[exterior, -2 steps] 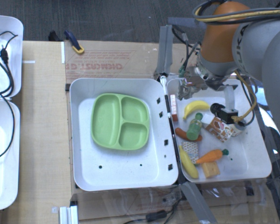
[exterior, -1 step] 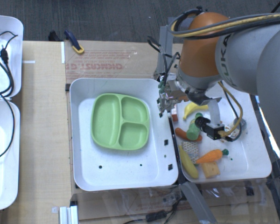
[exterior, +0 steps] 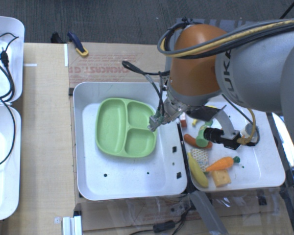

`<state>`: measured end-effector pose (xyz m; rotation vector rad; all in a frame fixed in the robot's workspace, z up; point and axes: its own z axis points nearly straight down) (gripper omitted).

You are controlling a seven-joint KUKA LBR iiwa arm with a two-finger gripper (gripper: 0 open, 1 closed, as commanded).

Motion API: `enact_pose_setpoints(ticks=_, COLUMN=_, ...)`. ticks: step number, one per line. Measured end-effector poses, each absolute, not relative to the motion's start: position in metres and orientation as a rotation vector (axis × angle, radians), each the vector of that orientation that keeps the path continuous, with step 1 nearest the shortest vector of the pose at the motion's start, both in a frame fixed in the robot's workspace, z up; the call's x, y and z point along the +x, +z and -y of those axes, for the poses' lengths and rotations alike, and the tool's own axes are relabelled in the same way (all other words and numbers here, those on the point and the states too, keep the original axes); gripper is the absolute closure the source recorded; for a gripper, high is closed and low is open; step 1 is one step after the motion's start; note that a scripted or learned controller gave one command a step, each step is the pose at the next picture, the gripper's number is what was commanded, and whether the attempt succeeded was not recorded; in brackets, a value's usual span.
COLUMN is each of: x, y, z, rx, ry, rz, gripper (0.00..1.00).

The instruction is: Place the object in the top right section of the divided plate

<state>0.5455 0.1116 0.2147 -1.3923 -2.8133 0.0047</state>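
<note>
the claw (exterior: pixel 154 123) hangs at the green divided plate (exterior: pixel 118 131) right rim; its state i cannot tell. the sections look empty, so placing remains.

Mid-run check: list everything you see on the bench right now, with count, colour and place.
Divided plate: one, light green, in the left bin.
Bins: two, white, side by side.
Banana: one, yellow, right bin, near its front left.
Carrot: one, orange with green top, right bin.
Cheese-like wedge: one, yellow-orange, right bin, just below the carrot.
Sausage-like piece: one, red-orange, right bin.
Clamp: one, blue and yellow, back of the bench.
Arm: one, grey with orange band.
Pincer: one, over the plate's right edge.
</note>
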Motion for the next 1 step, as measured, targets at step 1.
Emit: enact_pose_setpoints(ticks=1, x=0.4895, y=0.2321, z=-0.1364, rx=-1.208, ry=0.005, rz=2.897, gripper=1.00)
